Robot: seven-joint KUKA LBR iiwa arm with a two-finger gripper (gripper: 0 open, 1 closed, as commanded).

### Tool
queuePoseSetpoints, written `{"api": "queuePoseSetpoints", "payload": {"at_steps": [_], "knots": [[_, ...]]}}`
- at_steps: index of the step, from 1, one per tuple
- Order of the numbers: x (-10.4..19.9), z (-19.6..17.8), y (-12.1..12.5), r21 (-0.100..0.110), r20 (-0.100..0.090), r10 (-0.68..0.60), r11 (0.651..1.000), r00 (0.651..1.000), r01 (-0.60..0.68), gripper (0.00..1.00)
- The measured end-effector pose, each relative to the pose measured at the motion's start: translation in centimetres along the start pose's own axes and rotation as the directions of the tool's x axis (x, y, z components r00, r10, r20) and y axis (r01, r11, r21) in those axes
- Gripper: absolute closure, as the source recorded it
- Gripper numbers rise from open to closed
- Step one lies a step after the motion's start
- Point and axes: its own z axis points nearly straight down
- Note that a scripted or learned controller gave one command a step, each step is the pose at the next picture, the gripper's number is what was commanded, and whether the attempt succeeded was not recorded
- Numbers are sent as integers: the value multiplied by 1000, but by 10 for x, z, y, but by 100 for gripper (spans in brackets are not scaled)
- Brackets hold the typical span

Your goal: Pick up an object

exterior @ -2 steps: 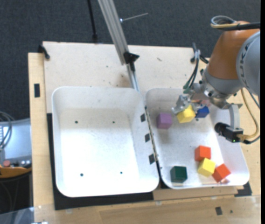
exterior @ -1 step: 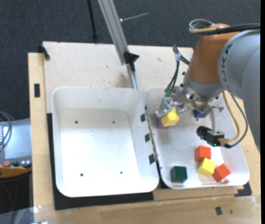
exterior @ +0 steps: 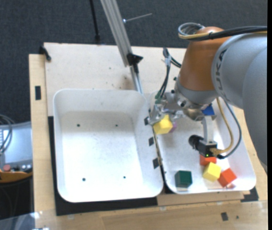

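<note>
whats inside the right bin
In the right bin lie a green block, a yellow block and an orange block. Another yellow block sits at the claw. The arm covers the bin's far part.

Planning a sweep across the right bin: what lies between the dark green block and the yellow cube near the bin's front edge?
Nothing: the camera view shows bare white bin floor between the dark green block and the yellow cube.
</note>
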Motion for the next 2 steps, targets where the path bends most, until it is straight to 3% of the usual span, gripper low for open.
{"api": "queuePoseSetpoints", "payload": {"at_steps": [2], "knots": [[90,-20,-21,-2,0,-1,1000,1000,1,100]]}}
